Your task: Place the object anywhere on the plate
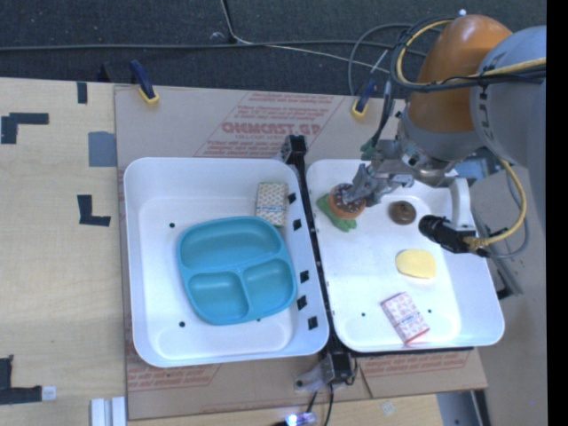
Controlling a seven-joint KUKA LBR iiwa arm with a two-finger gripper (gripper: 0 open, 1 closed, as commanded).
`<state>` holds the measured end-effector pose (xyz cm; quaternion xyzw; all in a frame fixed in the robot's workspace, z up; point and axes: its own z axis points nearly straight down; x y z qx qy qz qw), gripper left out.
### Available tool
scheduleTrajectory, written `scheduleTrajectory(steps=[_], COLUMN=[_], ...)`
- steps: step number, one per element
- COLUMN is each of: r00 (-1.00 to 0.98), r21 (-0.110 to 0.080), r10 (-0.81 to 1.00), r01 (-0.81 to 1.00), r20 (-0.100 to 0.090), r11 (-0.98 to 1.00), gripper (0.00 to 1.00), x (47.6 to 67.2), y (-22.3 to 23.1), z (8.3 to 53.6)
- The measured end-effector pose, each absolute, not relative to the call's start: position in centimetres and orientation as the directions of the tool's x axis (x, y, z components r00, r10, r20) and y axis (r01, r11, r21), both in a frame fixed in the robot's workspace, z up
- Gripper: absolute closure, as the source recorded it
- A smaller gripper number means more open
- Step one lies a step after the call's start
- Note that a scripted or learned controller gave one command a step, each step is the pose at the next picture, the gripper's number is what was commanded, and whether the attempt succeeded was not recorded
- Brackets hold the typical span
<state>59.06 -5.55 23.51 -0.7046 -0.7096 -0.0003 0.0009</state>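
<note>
A blue divided plate (236, 269) lies in the left bin (146, 238), a little left of that bin's middle. In the right bin (461, 327), near its upper left corner, sits a small orange and green toy (341, 209). My gripper (358, 190) hangs right over the toy's upper right side, touching or nearly touching it. The gripper's body hides part of the toy, and nothing appears lifted off the bin floor.
The right bin also holds a brown round piece (403, 211), a yellow lump (417, 263) and a pink packet (405, 316). A patterned packet (272, 202) lies in the left bin just above the plate. A black divider (306, 238) runs between the bins.
</note>
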Motion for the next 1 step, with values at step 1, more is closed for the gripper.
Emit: scheduleTrajectory(steps=[1], r00=[-0.004], r21=[-0.003], r10=[1.000], r01=[1.000], r20=[0.000], r11=[0.004], gripper=[1.00], x=[58.52], y=[-1.05], z=[22.51])
